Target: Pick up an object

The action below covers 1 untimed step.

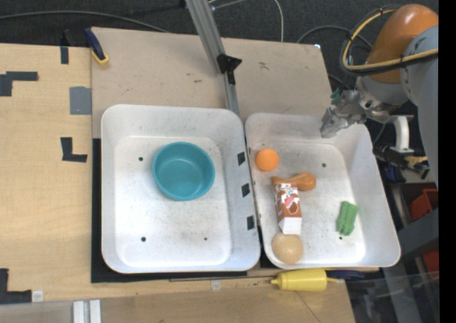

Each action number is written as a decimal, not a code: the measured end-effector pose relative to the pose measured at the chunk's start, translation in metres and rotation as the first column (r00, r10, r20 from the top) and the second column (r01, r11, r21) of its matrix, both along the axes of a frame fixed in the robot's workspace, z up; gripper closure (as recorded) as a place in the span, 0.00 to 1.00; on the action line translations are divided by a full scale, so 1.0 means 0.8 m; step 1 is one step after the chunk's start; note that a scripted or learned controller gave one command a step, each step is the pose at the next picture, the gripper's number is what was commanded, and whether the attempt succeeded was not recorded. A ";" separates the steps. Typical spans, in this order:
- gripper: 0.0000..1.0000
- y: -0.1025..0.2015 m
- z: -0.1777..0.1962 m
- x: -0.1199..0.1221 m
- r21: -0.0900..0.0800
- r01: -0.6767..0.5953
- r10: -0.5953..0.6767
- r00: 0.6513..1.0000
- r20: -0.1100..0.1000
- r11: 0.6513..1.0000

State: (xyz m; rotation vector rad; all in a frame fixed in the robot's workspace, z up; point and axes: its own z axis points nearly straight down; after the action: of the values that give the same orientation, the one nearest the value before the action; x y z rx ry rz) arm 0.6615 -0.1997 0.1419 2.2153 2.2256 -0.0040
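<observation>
Our gripper point(333, 126) is parked at the top right corner of the right bin point(356, 145), hanging right over the rim, and honestly we cannot tell how it is set from this angle, it's just a grey blur. Nothing looks caught in it as far as we can see.

Everything worth grabbing lies at roughly 7 to 8 o'clock from the gripper. Nearest is the orange ball point(267, 160), sitting by the bin's left wall. Just below it there's an orange carrot-like thing point(302, 182), lying with its long axis about 3 to 9 o'clock, and it's touching the top of the carton point(288, 209), which runs 12 to 6 o'clock. At the carton's bottom end, touching or nearly so, is a tan ball point(288, 247). Off on its own at about 6 o'clock from the gripper is a green piece point(346, 217), also lying roughly 12 to 6.

We'd guess the green piece or the orange ball is the easier pick, since both have free space around them while the carton cluster is crowded.

Further out, the left bin point(121, 143) holds a teal bowl point(184, 170), well away from the gripper. A yellow bottle point(305, 280) lies on the table point(43, 172) just outside the right bin's bottom edge.
</observation>
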 end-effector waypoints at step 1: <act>1.00 0.010 0.076 0.000 0.002 0.002 -0.002 1.000 0.006 1.000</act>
State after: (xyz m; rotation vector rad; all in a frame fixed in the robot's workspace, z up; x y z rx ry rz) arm 0.6618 -0.1919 0.2030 2.2160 2.2210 0.0040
